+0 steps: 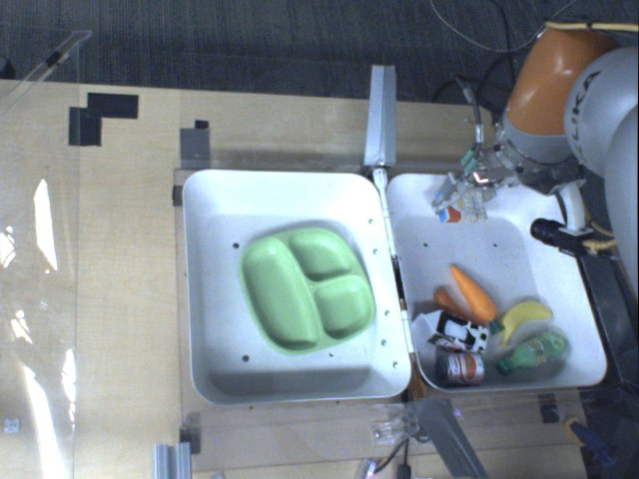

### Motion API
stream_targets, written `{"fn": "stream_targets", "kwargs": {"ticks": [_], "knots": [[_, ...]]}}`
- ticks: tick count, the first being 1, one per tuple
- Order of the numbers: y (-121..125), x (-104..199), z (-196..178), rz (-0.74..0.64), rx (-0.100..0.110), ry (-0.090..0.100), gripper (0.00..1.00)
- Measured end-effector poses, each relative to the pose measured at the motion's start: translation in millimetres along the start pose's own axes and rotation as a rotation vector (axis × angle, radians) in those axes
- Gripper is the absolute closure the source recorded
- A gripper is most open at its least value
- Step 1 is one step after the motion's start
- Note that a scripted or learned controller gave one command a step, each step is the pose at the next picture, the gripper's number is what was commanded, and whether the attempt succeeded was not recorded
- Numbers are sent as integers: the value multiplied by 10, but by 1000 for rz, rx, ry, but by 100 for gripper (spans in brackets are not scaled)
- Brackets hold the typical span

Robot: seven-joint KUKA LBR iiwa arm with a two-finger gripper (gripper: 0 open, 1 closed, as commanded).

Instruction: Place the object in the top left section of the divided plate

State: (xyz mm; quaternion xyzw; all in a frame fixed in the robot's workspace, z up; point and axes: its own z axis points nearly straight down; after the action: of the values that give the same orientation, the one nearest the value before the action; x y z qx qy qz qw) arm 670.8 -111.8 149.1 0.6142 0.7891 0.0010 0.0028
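Looks like the pick step: the tool [461, 200] hovers at 12 o'clock in the right bin [519, 242], can't tell its state, while carrot [471, 292] and the rest sit at 6 o'clock, green plate [305, 287] waiting empty, so it needs a grab first.

Divided plate [305, 289]: pale green, three sections, lying flat and rotated askew in the left bin.
Top left section [277, 297]: largest, elongated.
Object: cannot tell which.
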Motion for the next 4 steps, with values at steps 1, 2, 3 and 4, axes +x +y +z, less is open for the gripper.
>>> {"fn": "stream_targets", "kwargs": {"ticks": [1,2,3,4], "knots": [[-607,887,-358,-13,1,2,100],[-608,1780,-465,46,3,3,100],[-255,1987,-597,102,3,3,100],[-218,1414,-348,41,3,2,100]]}}
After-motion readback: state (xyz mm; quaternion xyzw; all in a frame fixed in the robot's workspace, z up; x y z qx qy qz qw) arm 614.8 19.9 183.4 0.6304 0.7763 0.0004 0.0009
